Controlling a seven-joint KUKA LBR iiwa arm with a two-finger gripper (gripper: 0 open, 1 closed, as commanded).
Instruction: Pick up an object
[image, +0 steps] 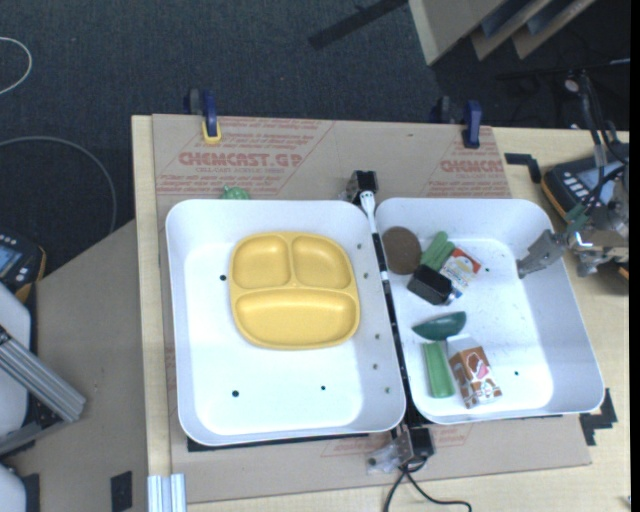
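Two white bins on the desk, left bin and right bin. One yellow divided plate in the left. Over in the right: one brown round piece, one black block, two snack packets, three green items.

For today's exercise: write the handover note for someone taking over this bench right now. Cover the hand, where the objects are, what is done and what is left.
Hand: at the right bin's right edge, above the rim, nothing seen between its fingers.
Objects: all in the right bin. Brown disc, black block, green stick, teal piece, two printed packets.
Left bin: holds the yellow divided plate.
Done: no pick yet.
Left: descend on one object, grasp it, lift it.
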